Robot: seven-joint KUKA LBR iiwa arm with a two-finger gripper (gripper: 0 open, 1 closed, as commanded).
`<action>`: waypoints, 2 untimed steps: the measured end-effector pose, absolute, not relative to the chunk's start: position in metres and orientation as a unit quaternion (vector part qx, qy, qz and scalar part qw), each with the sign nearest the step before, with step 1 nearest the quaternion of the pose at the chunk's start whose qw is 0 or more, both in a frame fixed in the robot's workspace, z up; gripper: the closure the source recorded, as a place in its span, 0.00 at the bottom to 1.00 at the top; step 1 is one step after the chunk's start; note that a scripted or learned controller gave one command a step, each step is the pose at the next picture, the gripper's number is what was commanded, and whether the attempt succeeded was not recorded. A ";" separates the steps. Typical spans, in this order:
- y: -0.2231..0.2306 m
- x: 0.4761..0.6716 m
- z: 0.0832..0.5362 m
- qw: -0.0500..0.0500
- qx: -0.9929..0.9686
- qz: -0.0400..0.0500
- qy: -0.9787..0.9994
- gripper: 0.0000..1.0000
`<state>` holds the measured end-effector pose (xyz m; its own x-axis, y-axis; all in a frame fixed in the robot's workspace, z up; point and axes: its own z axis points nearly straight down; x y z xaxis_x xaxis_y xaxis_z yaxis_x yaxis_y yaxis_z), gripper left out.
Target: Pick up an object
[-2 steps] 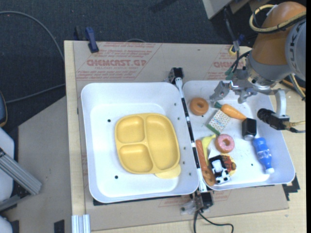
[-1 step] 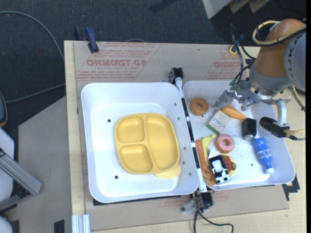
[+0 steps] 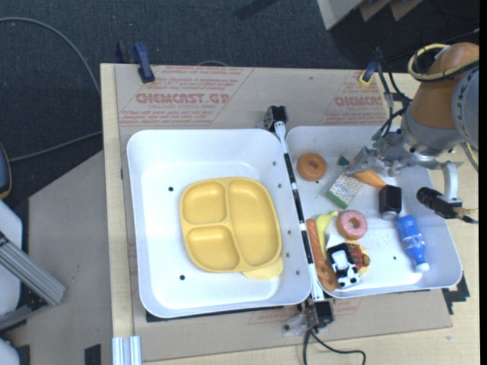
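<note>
1. Where the arm (image 3: pixel 445 90) reaches in from the right of the camera view, its grey body and orange band sit over the far right corner of the right bin (image 3: pixel 449 276).
2. The gripper (image 3: pixel 373 164) hangs low at about 12 o'clock of the right bin's floor. Whether its fingers are apart or together cannot be told from this angle.
3. An orange carrot-like piece (image 3: pixel 370 179) lies just beside the gripper tip, at its 6 o'clock side; contact cannot be confirmed.
4. A green-and-white packet (image 3: pixel 344 189) lies at 9 o'clock of that piece, near it.
5. A brown donut (image 3: pixel 311 166) lies at about 10 o'clock in the right bin, close to the divider wall.
6. A black block (image 3: pixel 390 201) lies near the bin centre; a blue bottle (image 3: pixel 412 240) lies at about 4 o'clock.
7. A pink frosted donut (image 3: pixel 351 223) lies touching a yellow banana-like piece (image 3: pixel 326 222).
8. A red strip (image 3: pixel 313 238) lies along the left wall; a black-and-white toy (image 3: pixel 343 265) rests on a brown object (image 3: pixel 360 259) at 7 o'clock.
9. The left bin (image 3: pixel 152 204) holds a yellow divided plate (image 3: pixel 228 224) with three compartments, at its centre.
10. Both bins rest on a printed cardboard sheet (image 3: pixel 190 93).
</note>
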<state>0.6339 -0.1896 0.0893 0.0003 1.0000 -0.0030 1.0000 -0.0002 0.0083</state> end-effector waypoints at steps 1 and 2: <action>-0.124 0.667 0.085 0.001 0.707 0.001 0.708 0.00; -0.183 0.667 0.174 0.002 0.707 0.000 0.707 0.00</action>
<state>0.6670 -0.1827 0.1740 0.0002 1.0000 -0.0019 1.0000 -0.0002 0.0029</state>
